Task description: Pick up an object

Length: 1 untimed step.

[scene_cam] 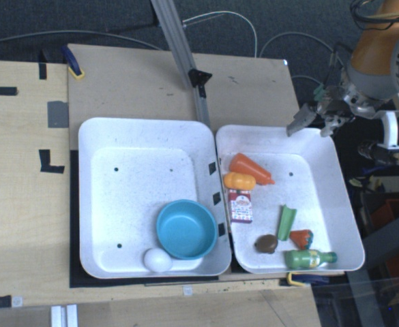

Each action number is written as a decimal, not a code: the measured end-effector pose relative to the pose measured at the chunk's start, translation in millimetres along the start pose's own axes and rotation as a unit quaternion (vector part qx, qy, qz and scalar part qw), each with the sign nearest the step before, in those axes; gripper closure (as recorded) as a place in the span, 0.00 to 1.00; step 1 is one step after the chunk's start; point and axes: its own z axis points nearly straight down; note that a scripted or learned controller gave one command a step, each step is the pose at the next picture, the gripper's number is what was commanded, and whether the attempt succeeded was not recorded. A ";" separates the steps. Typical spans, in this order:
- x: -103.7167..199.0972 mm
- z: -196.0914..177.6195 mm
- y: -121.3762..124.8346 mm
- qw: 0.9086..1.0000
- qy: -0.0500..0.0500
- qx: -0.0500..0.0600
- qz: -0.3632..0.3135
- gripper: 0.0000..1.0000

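Tool [313, 122] hangs spread and empty over the right bin's [335, 159] far rim.

The right bin [335, 182] offers bare floor along its far right side, while its near end is crowded by a green bottle [309, 257].

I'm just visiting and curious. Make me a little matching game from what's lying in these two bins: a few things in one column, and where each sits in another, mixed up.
Things:
1. blue bowl
2. white ball
3. green bottle
4. orange carrot

Places:
A. right bin, near front corner, lying on its side
B. left bin, front, touching the bowl
C. right bin, toward the back
D. left bin, front right part

Pairs: 1-D, 2-B, 3-A, 4-C
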 end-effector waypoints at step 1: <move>-0.1 0.0 -0.1 1.000 0.000 0.000 0.000 0.00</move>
